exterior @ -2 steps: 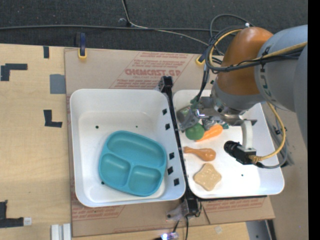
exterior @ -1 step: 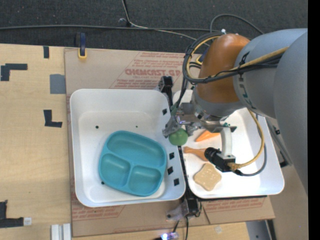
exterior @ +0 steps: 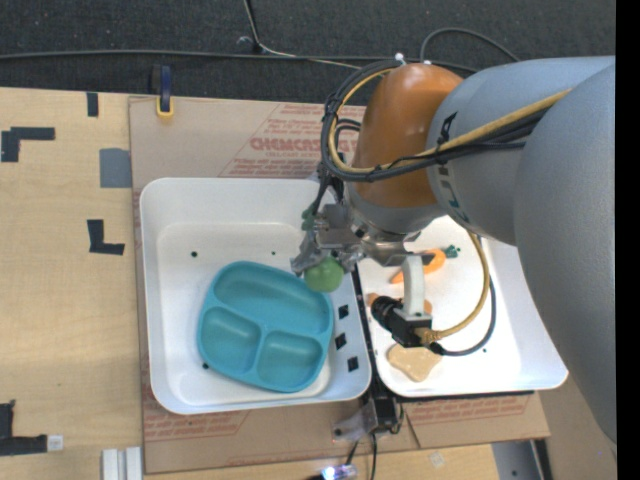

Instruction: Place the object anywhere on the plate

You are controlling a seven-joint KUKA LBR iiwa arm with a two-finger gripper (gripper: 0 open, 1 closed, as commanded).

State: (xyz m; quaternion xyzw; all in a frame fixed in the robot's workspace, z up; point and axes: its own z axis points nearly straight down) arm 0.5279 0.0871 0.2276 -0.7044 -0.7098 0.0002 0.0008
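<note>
bench [exterior: 60, 298]: light wood, black tape | 2 white bins [exterior: 170, 218] | dark floor

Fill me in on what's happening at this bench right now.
The grey arm reaches in over the two white bins. Its gripper hangs above the left bin, with a small green object at its tip, right by the upper right rim of the blue plate. The object isn't resting on the plate yet.

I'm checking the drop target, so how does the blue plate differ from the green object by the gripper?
The blue plate is broad, flat and divided into compartments; the green object is small and rounded. The plate lies on the floor of the left bin; the green object sits at the gripper, just beyond the plate's upper right edge. Both are over the left bin.
</note>
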